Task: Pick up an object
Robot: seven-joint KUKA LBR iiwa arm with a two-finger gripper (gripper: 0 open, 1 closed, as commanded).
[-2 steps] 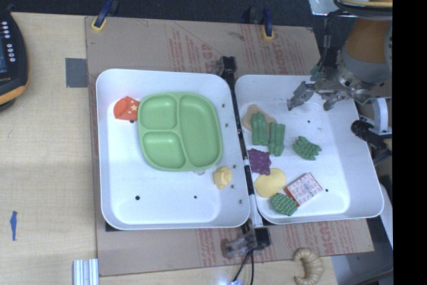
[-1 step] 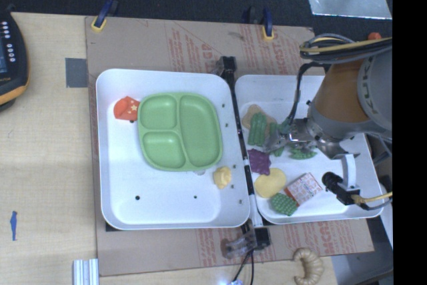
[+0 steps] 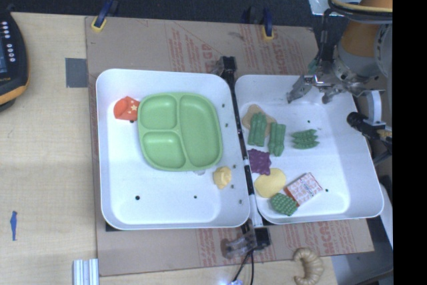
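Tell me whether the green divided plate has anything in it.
Empty. The green plate in the left bin shows bare green in all three compartments; the red toy lies beside it, outside its rim.

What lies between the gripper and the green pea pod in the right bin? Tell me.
In the camera view, bare white bin floor lies between the gripper and the green pea pod; one small dark dot marks it.

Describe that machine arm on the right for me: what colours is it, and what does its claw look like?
The arm is grey metal with a rounded orange band above the wrist, and black and yellowish cables loop over its top. Its claw is small, made of thin grey metal fingers that splay out from a darker block. A black fitting sits on the arm's near side.
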